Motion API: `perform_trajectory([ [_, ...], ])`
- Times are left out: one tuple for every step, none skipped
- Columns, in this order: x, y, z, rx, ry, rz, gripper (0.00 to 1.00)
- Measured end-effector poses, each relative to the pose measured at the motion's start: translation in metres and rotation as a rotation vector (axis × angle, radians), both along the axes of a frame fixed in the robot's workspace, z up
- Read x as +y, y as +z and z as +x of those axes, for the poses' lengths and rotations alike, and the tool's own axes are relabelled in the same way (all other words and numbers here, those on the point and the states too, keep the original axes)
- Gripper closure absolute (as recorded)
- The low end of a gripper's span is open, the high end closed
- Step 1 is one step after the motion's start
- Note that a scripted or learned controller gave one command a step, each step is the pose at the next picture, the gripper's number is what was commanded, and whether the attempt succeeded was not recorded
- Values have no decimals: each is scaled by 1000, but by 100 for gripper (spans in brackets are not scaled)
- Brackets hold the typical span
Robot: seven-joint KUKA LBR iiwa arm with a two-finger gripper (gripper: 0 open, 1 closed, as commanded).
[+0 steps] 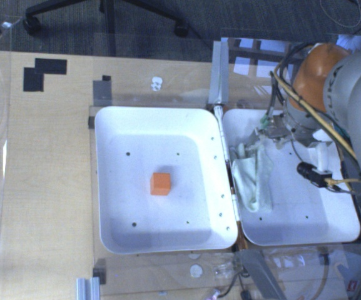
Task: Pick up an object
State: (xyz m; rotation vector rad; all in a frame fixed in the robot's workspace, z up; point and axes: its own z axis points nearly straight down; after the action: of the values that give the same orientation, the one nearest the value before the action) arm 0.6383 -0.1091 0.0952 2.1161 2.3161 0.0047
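A small orange cube (161, 184) lies near the middle of the left white bin (114, 230). A pale green-white cloth (254, 181) lies crumpled along the left side of the right white bin (330, 227), stretching from the gripper down toward the bin's front. My gripper (263, 136) is low over the cloth's upper end, at the back left of the right bin, and seems to touch it. The grey arm with its orange band (318, 67) comes in from the upper right. The cube is far to the gripper's left, across the wall between the bins.
Black cables (321, 177) run from the wrist over the right bin's middle. A metal post (218, 74) stands behind the gap between the bins. Light wooden bench (36, 186) stretches to the left, with a black marker patch (42, 74).
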Motion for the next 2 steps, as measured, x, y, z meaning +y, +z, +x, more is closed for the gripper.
perform_trajectory([
  [-11, -6, -35, -8, -211, 3, 0],
  [-10, 7, -32, -14, -207, 4, 100],
])
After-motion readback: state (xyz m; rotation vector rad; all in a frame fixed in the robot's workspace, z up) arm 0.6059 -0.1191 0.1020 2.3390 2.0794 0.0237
